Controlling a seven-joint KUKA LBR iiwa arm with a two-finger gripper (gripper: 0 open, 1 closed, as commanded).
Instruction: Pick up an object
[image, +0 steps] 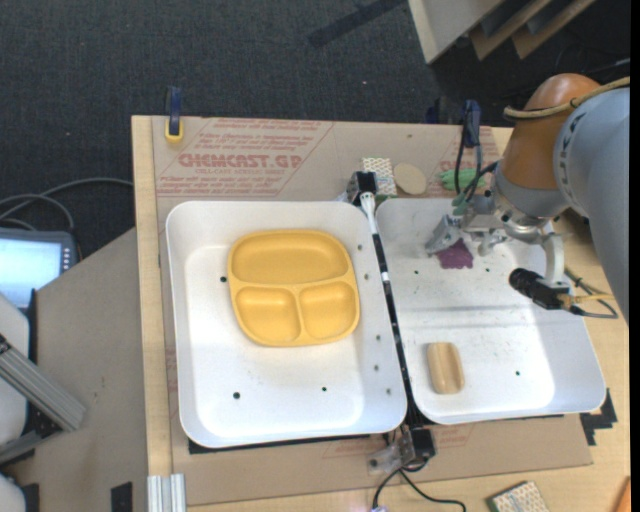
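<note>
The bench (300, 160) is viewed from above at a slant; both white bins (200, 400) are taken in, the arm (590, 150) entering from the right edge.

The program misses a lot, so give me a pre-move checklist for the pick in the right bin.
1. Tool over the right bin: ok.
2. Purple object right below the tool: ok.
3. Purple object gripped: cannot tell.
4. Tan block lies apart, near the front of the bin: ok.
5. Yellow divided tray sits in the left bin, out of the way: ok.
</note>
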